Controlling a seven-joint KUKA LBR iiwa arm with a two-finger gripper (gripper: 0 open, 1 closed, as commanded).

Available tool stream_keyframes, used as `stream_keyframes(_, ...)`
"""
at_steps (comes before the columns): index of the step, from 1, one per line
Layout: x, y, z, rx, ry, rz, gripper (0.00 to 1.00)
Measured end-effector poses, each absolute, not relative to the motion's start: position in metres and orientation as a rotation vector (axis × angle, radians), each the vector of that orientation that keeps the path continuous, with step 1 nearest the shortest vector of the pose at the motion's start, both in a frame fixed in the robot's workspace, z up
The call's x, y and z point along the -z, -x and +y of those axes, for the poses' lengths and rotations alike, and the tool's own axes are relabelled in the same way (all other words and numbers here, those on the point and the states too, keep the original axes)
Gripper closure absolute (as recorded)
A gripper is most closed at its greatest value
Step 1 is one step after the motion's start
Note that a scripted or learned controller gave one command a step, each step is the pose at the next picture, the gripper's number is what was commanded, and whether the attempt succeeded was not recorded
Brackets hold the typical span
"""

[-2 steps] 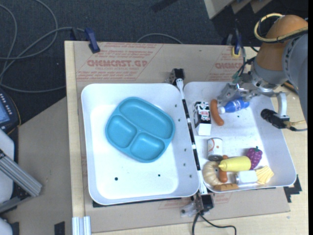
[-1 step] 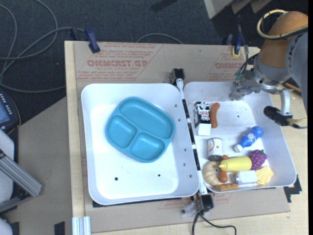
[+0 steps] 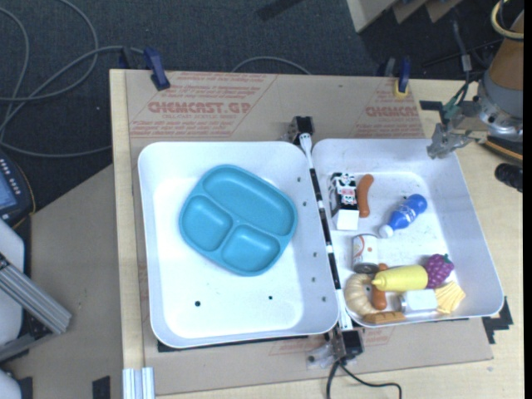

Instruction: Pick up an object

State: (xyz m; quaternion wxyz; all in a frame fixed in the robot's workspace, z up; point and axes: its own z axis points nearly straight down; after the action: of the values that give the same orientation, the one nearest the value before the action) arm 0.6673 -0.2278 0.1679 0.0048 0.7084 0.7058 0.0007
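Two shallow white bins sit side by side on a bench, touching along their inner edges. The left bin carries one thing: a blue three-compartment plate, lying flat near the bin's middle.

The right bin carries all the small toy items, any of which could serve as the object to pick up. Counted: one small black-and-white cow figure and one orange sausage near the far inner edge, with one white block just below the cow; one blue bottle lying tilted near the bin's middle; one small can by the inner edge. Along the near edge sits a crowded cluster, touching one another: one bread ring, one yellow banana-like piece, one purple grape bunch, one yellow cheese wedge and one white piece. Smaller orange bits among them are too small to count. The crowding suggests the pieces were dropped or pushed there rather than arranged.

The gripper hangs over the right bin's far right corner, well apart from every item. Whether its pincer is spread or pressed together cannot be told; nothing is seen in it. By this judgement, no pick has begun.
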Motion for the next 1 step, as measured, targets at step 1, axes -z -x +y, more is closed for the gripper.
stream_keyframes(1,-0.1305,-0.6658,-0.1944,0.002,-2.221,2.227,1.0)
